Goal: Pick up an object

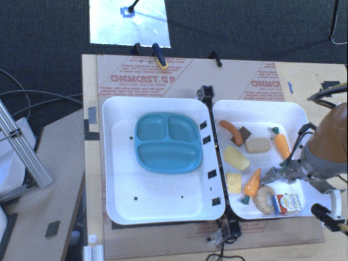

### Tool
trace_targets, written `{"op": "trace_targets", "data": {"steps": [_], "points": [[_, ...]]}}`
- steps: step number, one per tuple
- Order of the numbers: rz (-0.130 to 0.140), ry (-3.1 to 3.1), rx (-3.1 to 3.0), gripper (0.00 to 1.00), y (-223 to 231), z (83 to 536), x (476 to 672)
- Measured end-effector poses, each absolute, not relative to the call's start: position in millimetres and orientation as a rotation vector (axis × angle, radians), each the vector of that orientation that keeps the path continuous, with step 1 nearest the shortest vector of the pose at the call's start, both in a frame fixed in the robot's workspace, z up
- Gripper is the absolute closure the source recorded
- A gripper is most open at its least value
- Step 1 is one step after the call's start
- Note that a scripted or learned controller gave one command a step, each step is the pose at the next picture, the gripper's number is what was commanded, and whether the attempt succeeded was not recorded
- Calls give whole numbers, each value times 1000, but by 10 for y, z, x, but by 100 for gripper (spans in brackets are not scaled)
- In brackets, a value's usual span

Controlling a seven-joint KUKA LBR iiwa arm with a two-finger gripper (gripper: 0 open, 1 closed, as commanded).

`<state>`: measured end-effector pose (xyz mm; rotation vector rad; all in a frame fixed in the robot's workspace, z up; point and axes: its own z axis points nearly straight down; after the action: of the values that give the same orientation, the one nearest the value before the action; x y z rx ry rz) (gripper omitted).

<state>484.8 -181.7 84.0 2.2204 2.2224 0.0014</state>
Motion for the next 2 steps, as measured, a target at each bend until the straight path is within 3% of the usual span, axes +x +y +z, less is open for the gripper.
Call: {"op": "trace_targets", "data": {"steps": [1, 2], "points": [[3, 2218, 2218, 100, -1826, 956, 4858], [5, 2223, 2213, 100, -1753, 1421, 4900]]}}
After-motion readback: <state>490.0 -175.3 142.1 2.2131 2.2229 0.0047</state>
